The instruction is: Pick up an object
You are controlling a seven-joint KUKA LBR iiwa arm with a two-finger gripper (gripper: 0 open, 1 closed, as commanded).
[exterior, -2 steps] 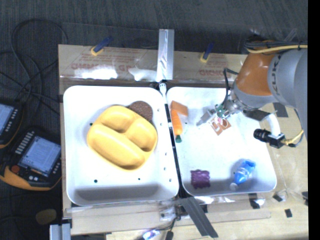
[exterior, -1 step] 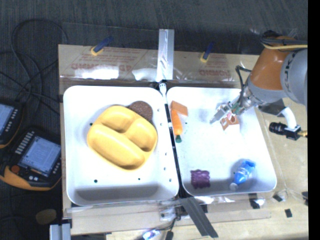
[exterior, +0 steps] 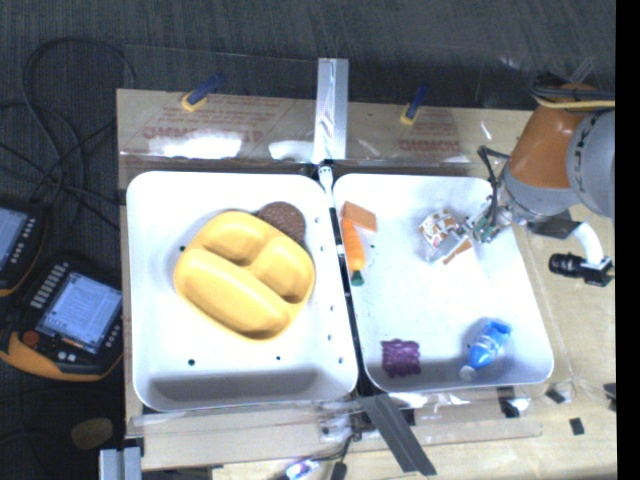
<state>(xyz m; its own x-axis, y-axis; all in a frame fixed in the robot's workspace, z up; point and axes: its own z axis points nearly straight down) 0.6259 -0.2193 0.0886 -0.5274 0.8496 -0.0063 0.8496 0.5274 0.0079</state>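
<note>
Yellow toy [exterior: 245,273], purple object [exterior: 401,356], blue bottle [exterior: 487,346], orange marker [exterior: 353,246], white bins [exterior: 150,298].

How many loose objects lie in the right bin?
4: an orange marker against the left wall, a crinkled wrapper near the gripper, a purple block and a blue bottle along the front. The arm may hide more.

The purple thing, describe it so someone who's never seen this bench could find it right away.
Start at the right bin of the two white ones. Follow its near edge: the purple object lies by the near left corner, next to the divider between the bins. It is small, squarish and dark purple, unlike the blue and white bottle to its right and the orange marker farther back.
</note>
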